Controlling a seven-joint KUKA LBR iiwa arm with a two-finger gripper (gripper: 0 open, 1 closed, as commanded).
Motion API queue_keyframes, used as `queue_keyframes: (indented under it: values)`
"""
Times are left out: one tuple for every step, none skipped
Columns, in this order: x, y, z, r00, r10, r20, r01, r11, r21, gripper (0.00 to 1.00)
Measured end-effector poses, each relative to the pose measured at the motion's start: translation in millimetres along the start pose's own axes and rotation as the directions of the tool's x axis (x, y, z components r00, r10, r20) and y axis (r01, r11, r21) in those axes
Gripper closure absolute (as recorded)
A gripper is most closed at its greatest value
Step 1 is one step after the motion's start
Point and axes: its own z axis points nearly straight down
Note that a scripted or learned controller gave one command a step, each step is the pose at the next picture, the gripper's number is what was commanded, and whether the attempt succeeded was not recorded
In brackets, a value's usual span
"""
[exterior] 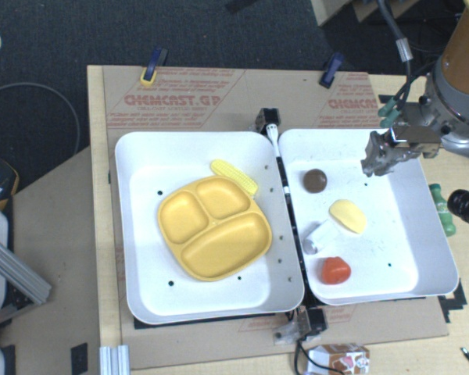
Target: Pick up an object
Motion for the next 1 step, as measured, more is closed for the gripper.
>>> queue_keyframes:
  values:
    - [47.6, 0.1, -3.5, 1.0, 0.009, 0.002, -0.009, 1.0, 0.004, 1.0]
